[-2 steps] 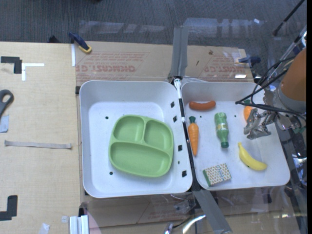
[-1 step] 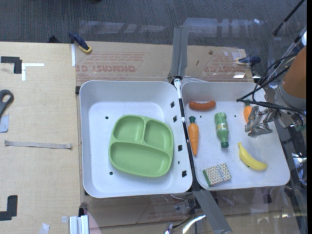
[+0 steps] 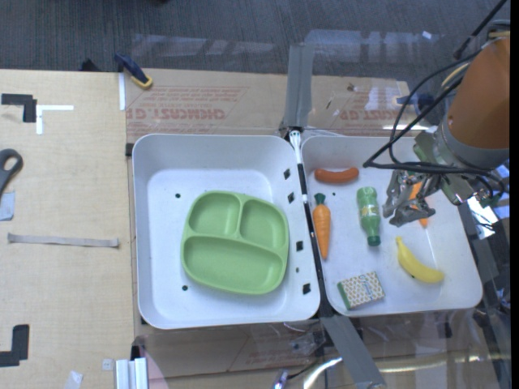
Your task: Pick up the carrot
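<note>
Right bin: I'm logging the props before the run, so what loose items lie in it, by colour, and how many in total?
Orange: 2, carrot and sausage
Green: 1, bottle
Yellow: 1, banana
Patterned: 1, small box
Total: 5

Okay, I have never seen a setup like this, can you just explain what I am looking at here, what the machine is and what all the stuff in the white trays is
One camera looks down at a slant on a bench with two shallow white bins. The grey and orange shape at the right is a robot arm; its gripper hangs over the right bin, close to nothing but the bin floor. That bin holds toy food: a carrot near its left wall, a sausage, a green bottle, a banana and a small box. The left bin holds a green divided plate. The arm is meant to pick up the carrot, which lies untouched.
</note>
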You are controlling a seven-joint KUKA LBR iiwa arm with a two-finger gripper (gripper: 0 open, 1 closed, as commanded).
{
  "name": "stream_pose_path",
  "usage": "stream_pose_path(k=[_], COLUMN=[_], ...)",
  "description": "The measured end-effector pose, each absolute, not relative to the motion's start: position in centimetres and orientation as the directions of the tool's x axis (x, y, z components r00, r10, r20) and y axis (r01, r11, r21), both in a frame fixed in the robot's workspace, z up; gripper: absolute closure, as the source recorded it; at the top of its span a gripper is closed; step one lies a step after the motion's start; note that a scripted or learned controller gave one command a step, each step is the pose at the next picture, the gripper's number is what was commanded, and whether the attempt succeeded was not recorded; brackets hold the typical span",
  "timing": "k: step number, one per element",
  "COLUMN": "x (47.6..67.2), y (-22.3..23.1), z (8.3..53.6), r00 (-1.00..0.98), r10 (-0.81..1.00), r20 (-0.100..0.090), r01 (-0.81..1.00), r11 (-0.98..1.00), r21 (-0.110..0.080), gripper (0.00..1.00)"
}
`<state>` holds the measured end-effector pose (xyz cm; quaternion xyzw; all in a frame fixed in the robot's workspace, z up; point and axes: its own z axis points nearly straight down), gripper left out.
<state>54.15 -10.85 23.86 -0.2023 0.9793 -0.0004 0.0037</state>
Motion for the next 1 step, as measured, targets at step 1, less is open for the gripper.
stream_pose_path(k=[1], x=[54.36], y=[-10.83], z=[24.82], r00=[-0.919], r10=[-0.394], r20=[-0.012], r01=[-0.394], r11=[0.919], r21=[-0.004], gripper=[1.00])
